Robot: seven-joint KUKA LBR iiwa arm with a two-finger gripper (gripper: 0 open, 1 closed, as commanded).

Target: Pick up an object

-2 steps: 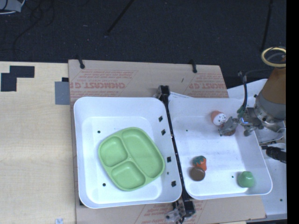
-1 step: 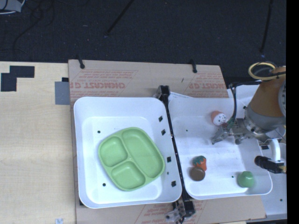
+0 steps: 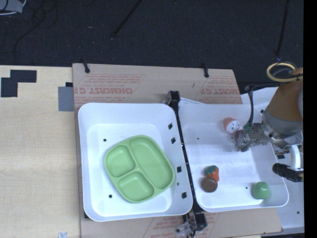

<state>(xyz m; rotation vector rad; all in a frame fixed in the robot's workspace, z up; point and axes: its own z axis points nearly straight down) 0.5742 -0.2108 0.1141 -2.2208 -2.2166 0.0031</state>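
Nearest you, along the front of the right bin (image 3: pixel 277 202), sit three loose pieces: a green cup (image 3: pixel 260 190) near the front right corner, and, well apart from it toward the divider, a brown disc (image 3: pixel 209 185) touching an orange and green toy (image 3: pixel 212 172) just behind it. Any of these counts as the object to pick; none is lifted.

In the left bin (image 3: pixel 94 133) you have a green divided plate (image 3: pixel 139 168) lying flat, tilted in plan, untouched.

Further back in the right bin, the tool (image 3: pixel 242 142) is low over the bin floor, at the end of the arm (image 3: pixel 285 105) coming in from the right. Just behind and left of it lies a small pinkish ball (image 3: pixel 230 125), near but apart from the tool as far as the view resolves. You cannot tell whether the tool is released or clenched; it is too small and dark. Nothing is seen between its tips.

Judgement: the step in hand is the approach or descent, no grasp confirmed. The next move calls for centring the tool over one piece, most plausibly the ball, before closing and lifting. Risk: the ball rolls off on contact.
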